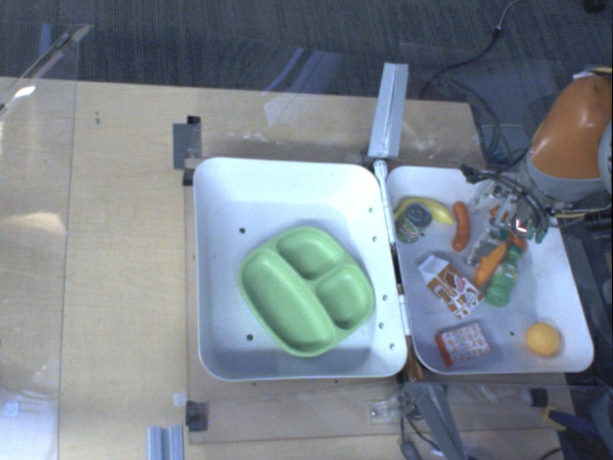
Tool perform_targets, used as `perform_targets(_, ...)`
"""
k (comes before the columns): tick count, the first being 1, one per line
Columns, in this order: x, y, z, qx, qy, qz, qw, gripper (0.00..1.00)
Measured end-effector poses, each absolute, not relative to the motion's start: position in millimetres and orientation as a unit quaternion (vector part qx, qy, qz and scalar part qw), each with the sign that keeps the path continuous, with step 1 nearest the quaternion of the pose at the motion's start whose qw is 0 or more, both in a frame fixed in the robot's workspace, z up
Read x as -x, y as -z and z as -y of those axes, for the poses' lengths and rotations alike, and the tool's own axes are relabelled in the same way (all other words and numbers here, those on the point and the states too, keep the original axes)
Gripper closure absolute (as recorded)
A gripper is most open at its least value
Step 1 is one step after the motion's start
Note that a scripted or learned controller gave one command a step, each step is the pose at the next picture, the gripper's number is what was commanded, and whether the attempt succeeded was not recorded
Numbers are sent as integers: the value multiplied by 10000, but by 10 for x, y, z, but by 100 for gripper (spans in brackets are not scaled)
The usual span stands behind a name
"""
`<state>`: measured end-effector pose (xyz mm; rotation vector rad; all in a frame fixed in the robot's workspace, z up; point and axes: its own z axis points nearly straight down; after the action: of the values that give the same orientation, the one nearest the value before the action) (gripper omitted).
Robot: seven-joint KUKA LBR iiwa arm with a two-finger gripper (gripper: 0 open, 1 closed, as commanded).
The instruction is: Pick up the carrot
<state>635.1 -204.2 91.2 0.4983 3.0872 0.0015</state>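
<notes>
Small orange carrot (489, 263), lying aslant in the right bin (565, 286), touching a green bottle (502, 284)

You're seeing a green divided plate (306, 289) lying in the left bin (220, 190), a banana (433, 210), sausage (461, 226), green bottle (501, 286) and orange (543, 339) sitting in the right bin (565, 286).

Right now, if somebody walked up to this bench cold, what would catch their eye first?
Probably the green divided plate, which sits alone in the left bin. Next, the clutter in the right bin: a banana, a sausage, an orange carrot beside a green bottle, snack packets and a yellow fruit. The gripper hangs just above the carrot.
</notes>
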Motion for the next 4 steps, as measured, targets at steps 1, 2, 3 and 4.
perform_targets(1, -6388, -1056, 2036, -1605, -12, -9869, 134, 100)
perform_targets(2, -6555, -2083, 1974, -2725, -7, -9621, 78, 100)
perform_targets(3, -6554, -2080, 1974, -2726, -8, -9621, 74, 0)
perform_targets(4, -6198, -1002, 1665, -2040, -6, -9789, 67, 0)
